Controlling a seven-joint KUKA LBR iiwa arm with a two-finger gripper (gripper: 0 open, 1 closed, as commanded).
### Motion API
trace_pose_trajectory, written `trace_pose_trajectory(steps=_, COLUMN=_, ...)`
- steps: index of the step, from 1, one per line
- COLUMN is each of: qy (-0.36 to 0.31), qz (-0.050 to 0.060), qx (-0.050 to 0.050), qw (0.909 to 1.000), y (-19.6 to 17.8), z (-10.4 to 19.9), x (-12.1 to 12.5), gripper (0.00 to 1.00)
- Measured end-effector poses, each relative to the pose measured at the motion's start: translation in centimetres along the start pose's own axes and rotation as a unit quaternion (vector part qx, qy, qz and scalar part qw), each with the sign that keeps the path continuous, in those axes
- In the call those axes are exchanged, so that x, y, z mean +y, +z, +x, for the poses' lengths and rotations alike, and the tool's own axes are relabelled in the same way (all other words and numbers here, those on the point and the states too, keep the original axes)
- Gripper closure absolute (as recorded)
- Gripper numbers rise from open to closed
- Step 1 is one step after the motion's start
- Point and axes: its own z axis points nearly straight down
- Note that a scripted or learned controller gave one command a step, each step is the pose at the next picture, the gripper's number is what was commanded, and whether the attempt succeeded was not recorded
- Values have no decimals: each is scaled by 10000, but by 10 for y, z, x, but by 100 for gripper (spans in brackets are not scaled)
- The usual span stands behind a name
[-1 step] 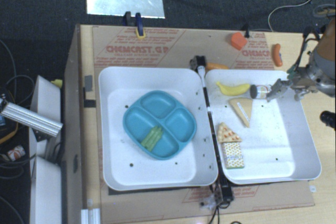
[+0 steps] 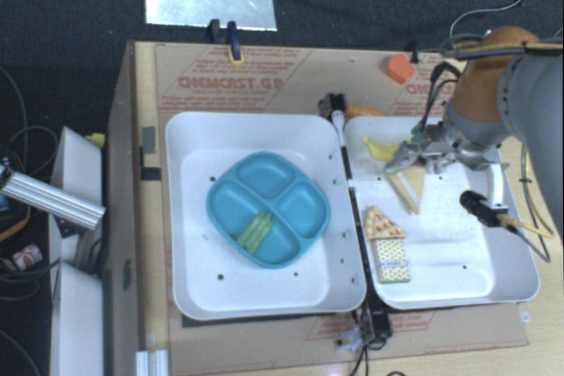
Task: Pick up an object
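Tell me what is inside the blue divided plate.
The blue plate holds one green piece in its lower-left compartment. The other compartments show bare blue. Whatever lies under the green piece is covered.

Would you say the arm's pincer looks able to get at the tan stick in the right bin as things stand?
Probably yes: the pincer hovers just above the tan stick, which lies apart from the yellow piece and waffle-patterned wedge.

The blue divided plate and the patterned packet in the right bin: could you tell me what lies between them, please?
In the camera view, the adjoining bin walls run between the blue divided plate and the patterned packet, with bare white bin floor either side.
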Motion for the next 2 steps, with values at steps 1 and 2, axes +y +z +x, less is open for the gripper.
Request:
trace_pose_trajectory(steps=1, qy=7, qz=42, qx=4, qw=10000, y=5, z=22, x=-54, gripper=0)
trace_pose_trajectory(steps=2, qy=-5, qz=16, qx=-6, qw=10000, y=-34, z=-17, x=13, gripper=0)
